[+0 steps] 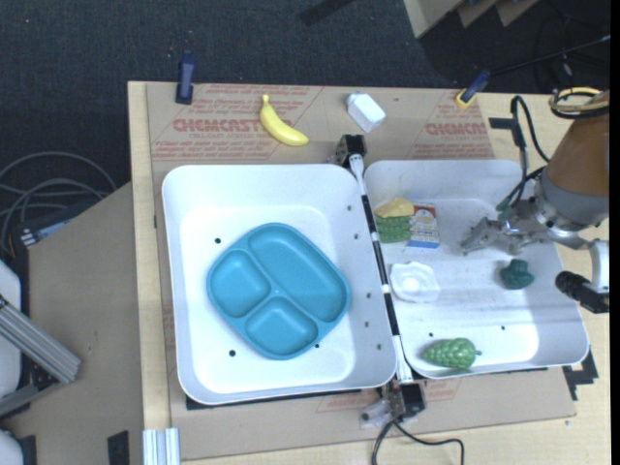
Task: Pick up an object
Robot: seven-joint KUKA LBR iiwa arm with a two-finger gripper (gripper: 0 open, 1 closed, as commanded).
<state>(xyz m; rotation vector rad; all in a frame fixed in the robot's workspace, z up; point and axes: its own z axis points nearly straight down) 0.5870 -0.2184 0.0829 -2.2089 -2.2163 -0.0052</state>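
Camera view, starting at the near edge of the bench: a green bumpy object lies at the front of the right bin, close to the divider. Further in, a small white lump sits beside the divider, and a dark green piece lies toward the arm's side. The gripper hangs low over the middle of this bin, its metal fingers splayed apart with nothing between them; the dark green piece is near it but not touching. Beyond that, a yellow-and-green item rests against a small printed packet at the bin's back.

The left bin holds a blue divided tray, well apart from the gripper.

My worry is that the spread fingers point at bare floor between the things. If they close where they are, I'd judge they catch nothing. The packet lies flat and could slip out from under a pinch, and the yellow-and-green item touching it may be dragged along.

Past the bins, the cardboard-covered bench carries a toy banana and a white block. Clips sit at its back edge. Dark carpet surrounds it, with coiled cables off to the side.
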